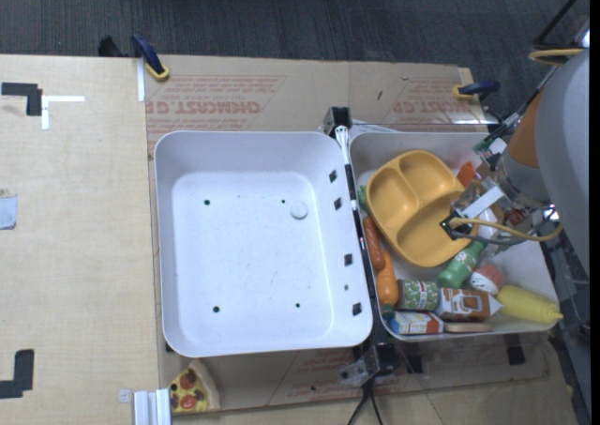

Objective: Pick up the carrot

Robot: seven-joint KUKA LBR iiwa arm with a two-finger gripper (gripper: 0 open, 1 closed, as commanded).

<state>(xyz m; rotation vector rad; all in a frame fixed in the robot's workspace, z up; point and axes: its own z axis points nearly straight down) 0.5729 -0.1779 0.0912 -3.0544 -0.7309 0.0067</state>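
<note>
The carrot [378, 260] is a long orange piece lying along the left wall of the right bin [539, 268], partly tucked under the rim of a yellow divided plate [412, 198]. My gripper [483, 229] hangs over the middle of the right bin, at the plate's right edge and just above a green bottle [461, 266]. It is well to the right of the carrot and apart from it. The wrist hides what lies directly beneath it.
The left bin [187, 254] holds a small white disc [298, 211]. In the right bin's front lie a printed carton [448, 300], a second carton [417, 323] and a yellow item [530, 304]. A toy pizza slice [190, 389] lies outside.
</note>
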